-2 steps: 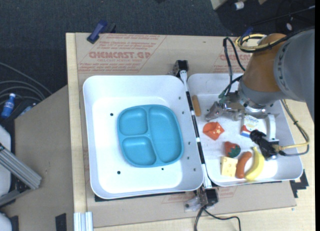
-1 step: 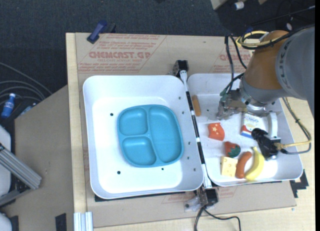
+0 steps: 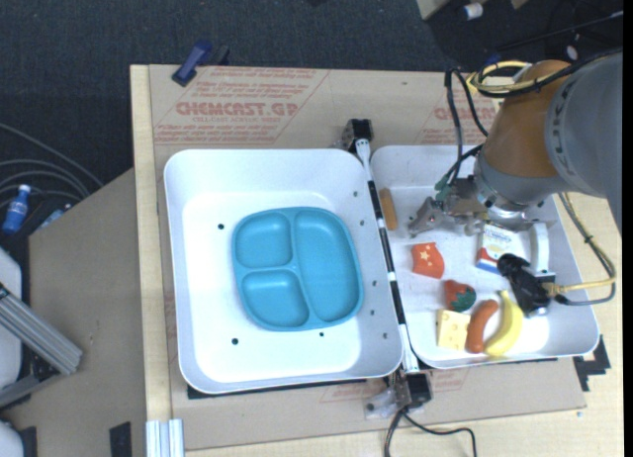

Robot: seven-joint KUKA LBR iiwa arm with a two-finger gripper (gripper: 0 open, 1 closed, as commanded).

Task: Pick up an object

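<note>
Over right bin (image 3: 584, 331): gripper (image 3: 447, 210) low beside red block (image 3: 427, 259), finger state can't tell; banana (image 3: 507, 324), sausage (image 3: 482, 324) untouched nearby.

1. Arm (image 3: 554, 138): cut off by the right picture edge; its body covers the far right corner of the right bin (image 3: 415, 163).
2. Gripper (image 3: 445, 210): finger gap too small to tell.
3. Small packet (image 3: 492, 247), beside the gripper: partly hidden, print unreadable.
</note>
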